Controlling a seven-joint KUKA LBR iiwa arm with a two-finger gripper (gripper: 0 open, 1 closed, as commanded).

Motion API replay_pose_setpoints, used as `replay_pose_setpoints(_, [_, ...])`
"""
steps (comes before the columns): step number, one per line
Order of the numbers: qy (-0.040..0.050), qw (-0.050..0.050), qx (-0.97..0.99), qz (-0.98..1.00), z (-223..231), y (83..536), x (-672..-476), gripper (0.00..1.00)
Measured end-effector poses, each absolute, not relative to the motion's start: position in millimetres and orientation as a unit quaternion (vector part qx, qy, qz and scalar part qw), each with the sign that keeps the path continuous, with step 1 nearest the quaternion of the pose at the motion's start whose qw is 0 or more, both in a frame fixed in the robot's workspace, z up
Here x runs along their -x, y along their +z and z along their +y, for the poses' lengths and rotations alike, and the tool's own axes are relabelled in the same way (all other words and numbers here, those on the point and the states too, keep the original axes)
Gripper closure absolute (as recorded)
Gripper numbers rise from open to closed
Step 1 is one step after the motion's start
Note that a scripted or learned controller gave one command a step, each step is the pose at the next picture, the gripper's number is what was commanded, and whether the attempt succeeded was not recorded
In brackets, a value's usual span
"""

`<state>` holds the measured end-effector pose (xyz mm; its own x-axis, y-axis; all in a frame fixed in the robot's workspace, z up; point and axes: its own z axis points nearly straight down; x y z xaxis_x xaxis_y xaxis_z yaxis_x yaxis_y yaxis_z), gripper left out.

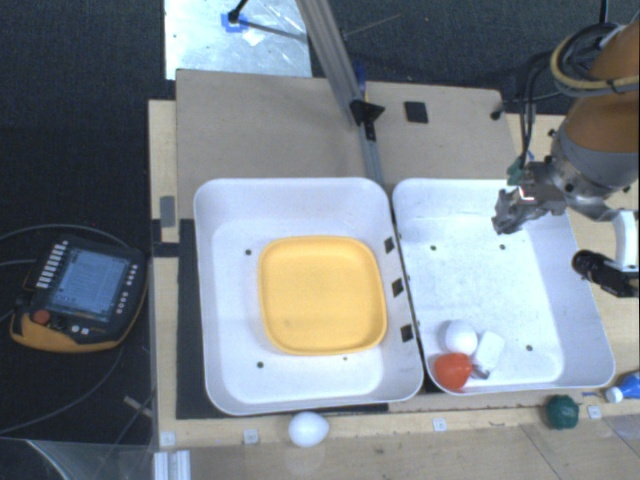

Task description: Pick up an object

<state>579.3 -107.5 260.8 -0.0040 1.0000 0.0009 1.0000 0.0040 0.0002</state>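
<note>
Dark carpet around a pale tabletop [270, 128] bearing two white bins side by side; yellow plate [323, 294] lying flat in the left bin [225, 268], well apart from the work; right bin [560, 308] holding a small cluster at its near-left corner: white ball [460, 335], orange ball [453, 370] just below and touching it, small white block [489, 349] tucked against both. Hand [516, 211] poised over the far side of that same bin, close to its upper right; fingers too blurred and small to read, so cannot tell whether apart or together, and nothing visibly between them. Cluster lying toward the viewer and somewhat left of the hand, across the bare bin floor; coming move judged a diagonal travel nearer and leftward, then down. Crowding against the bin wall probably the chief hazard; white ball, topmost toward the hand, likely the easiest pick.
</note>
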Motion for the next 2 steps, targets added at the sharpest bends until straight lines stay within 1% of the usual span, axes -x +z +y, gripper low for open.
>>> replay_pose_setpoints(1, [-0.0008,0.0,0.706,-0.708,-54.9,262.3,-577.4,1.0])
replay_pose_setpoints(2, [-0.0006,0.0,0.706,-0.709,-11.2,259.2,-587.9,1.0])
